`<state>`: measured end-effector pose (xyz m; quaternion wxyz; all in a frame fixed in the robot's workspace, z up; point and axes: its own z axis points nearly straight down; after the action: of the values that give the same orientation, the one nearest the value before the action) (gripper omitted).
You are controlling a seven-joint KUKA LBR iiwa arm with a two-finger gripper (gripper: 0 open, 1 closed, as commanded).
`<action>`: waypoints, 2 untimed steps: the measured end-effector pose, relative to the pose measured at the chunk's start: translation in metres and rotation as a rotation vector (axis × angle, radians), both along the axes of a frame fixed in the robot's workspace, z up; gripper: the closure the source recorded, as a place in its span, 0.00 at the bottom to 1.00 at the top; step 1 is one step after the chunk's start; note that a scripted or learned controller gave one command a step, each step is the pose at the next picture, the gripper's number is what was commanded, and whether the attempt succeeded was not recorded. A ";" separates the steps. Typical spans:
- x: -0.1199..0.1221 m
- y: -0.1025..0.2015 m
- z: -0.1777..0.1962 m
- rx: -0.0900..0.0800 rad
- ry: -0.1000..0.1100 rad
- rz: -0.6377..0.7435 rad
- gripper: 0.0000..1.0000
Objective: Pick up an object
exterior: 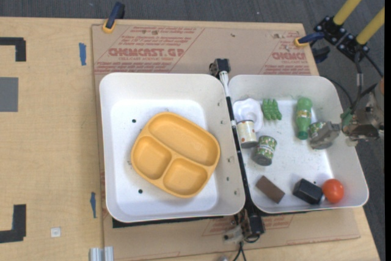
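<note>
I see two shallow white bins side by side on the desk [49, 131], resting on a sheet of printed cardboard [183, 46]. The left bin [116, 95] holds a yellow divided plate [176, 154] with three compartments, lying flat and turned at a slant, roughly in the middle of the bin floor.

The right bin [342, 162] carries the loose objects. Near its left wall sits a white cup-like piece [246, 110], and just below it a small pale can [247, 133] lying tilted. Beside that, slightly lower, is a small green patterned can [265, 150]. Above these lies a green ridged toy [270, 109]. A green bottle [303, 117] lies lengthwise toward the bin's upper right. Along the front edge I see a brown block [269, 189], a black object [307, 191] and an orange-red ball [333, 191] touching or just beside the black one.

The hand [333, 131] reaches in over the right bin's right rim. At its tip is a grey-green crumpled-looking object [320, 134], just right of the bottle's lower end. From this angle I cannot tell how the hand is set, nor whether that object is actually in its grasp or only lying beneath it.

Two clamps [113, 15] pin the cardboard at its back corners.
</note>
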<state>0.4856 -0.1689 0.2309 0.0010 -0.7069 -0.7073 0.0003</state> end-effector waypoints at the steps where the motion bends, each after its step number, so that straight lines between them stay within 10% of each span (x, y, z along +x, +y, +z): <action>1: 0.064 0.013 -0.134 0.012 -0.005 0.121 0.00; 2: 0.072 0.007 -0.132 0.017 -0.010 0.167 0.00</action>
<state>0.5580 -0.1617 0.0986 0.0036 -0.6453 -0.7638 -0.0093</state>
